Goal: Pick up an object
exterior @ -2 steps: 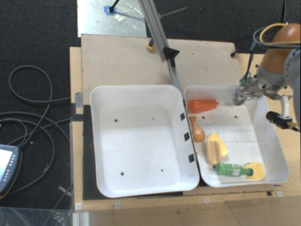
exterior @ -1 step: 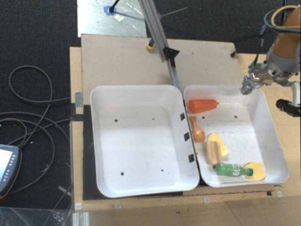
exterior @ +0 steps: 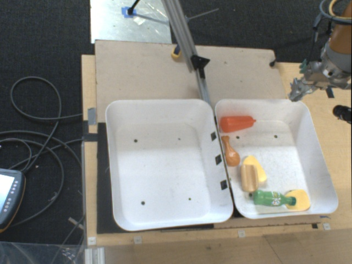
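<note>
The right bin [exterior: 318,147] holds several objects along its left and front sides. A red-orange bottle [exterior: 237,124] lies at its back left. In front of it lies an orange spoon-shaped piece [exterior: 230,152], then a tan and yellow hot dog bun [exterior: 252,175]. A green bottle [exterior: 272,198] lies on its side at the front, touching a yellow piece [exterior: 301,200]. My gripper [exterior: 297,91] hangs above the bin's back right corner, well away from all the objects, with nothing seen in it.
The left bin [exterior: 118,164] stands beside the right one, with black clips [exterior: 218,158] along the shared wall. A grey pole [exterior: 184,29] slants over the bench at the back. Cables [exterior: 38,142] and a pendant [exterior: 8,194] lie on the floor to the left.
</note>
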